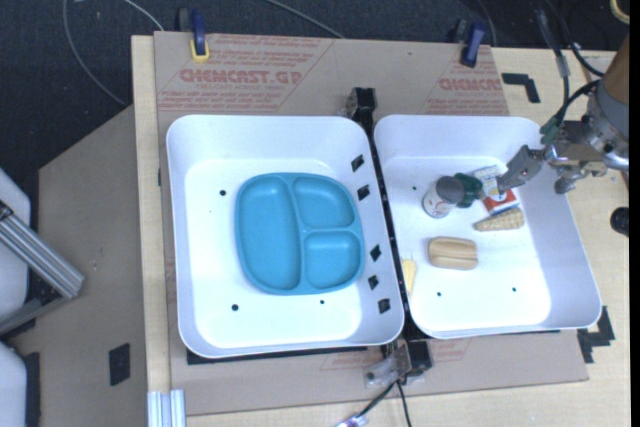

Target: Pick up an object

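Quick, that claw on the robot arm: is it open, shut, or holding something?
Gripper: cannot be told; it hangs over the right bin.

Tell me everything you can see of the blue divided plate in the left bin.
The light blue, plastic-looking divided plate lies flat, face up, near the middle of the left white bin. It is a rounded square, slightly rotated, with three compartments: one long along its left side and two smaller on its right. Nothing lies in them. It touches just the bin floor.

Blue plate (298, 233), white bins (190, 215), tan bun (453, 253).
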### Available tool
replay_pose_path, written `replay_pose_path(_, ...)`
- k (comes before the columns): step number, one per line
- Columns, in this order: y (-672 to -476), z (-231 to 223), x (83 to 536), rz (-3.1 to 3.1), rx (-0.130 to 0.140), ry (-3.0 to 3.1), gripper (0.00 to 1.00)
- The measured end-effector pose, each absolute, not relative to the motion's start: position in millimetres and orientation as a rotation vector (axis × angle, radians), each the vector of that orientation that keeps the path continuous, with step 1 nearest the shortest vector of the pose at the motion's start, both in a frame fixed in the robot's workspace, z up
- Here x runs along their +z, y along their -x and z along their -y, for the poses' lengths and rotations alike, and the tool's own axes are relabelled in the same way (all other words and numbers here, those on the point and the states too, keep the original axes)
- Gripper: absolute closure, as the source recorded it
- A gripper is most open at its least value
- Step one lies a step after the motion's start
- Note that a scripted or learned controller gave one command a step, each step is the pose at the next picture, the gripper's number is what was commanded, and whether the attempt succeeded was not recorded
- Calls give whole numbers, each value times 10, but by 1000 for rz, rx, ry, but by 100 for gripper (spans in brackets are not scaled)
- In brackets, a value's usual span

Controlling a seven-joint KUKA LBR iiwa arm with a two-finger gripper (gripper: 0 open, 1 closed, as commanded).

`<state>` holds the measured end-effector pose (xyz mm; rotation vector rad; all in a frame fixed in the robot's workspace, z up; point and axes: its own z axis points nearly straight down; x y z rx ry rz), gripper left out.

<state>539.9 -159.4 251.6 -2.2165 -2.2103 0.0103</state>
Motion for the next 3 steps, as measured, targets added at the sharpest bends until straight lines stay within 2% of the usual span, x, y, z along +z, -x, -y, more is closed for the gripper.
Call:
replay_pose_path(1, -5422, 1590, 2577, 2221, 0, 2220, 0)
replay_pose_path(3, -5421, 1575, 1524, 2217, 4, 2216, 0)
